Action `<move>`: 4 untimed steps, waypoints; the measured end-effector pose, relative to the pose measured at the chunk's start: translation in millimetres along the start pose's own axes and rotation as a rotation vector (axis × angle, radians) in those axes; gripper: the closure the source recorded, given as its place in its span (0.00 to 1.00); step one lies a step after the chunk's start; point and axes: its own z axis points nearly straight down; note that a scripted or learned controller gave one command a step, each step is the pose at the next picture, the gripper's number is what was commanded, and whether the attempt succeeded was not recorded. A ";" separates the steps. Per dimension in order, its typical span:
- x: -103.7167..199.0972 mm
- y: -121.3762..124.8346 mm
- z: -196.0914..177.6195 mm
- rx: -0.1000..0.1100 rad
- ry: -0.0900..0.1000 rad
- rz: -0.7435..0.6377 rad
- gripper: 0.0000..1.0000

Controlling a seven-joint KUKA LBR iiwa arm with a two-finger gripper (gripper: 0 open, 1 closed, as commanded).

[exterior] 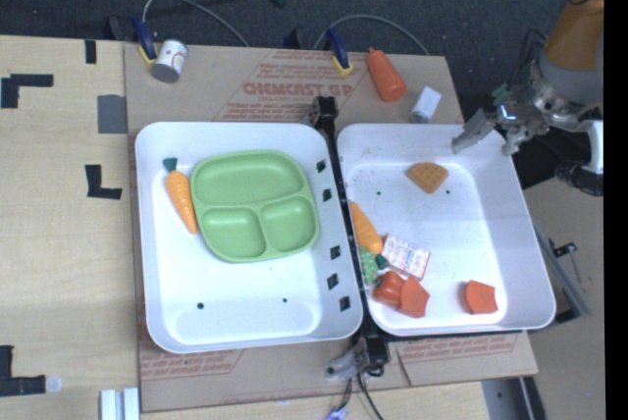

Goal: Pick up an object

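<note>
Around the bins, on the cardboard-covered desk (285,84): a small white cup (170,59) lying far left with a blue clip (146,39) beside it, a second blue clip (340,53) near the middle, an orange bottle-shaped toy (386,76) and a small pale cube (426,102) just beyond the right bin's far rim. Cables looping across the dark floor at the far side. Hand (483,131) hanging over the right bin's (525,241) far right corner, above the rim, touching no object; cannot tell whether spread or pressed together, the tips too small and blurred. Grey arm (569,55) reaching in from the right. Nothing standing between the hand and the bin's contents. In the right bin: a tan cracker-like piece (427,177) alone toward the far side, closest to the hand; an orange carrot (364,227) along the left wall; a white packet with red dots (405,257) just beside it; green bits and red blocks (402,292) clustered at the near left; an orange-red block (480,296) apart at the near right. In the left bin (157,300): a green divided plate (255,204) with a second carrot (181,197) lying just beside its left edge.
</note>
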 end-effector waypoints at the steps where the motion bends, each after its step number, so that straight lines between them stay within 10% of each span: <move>1: -0.4 -6.2 113.5 -0.010 0.000 -0.001 0.00; 3: 82.9 23.9 118.6 -0.005 0.000 0.000 0.00; 4: 82.6 24.1 108.6 -0.004 -0.002 -0.001 1.00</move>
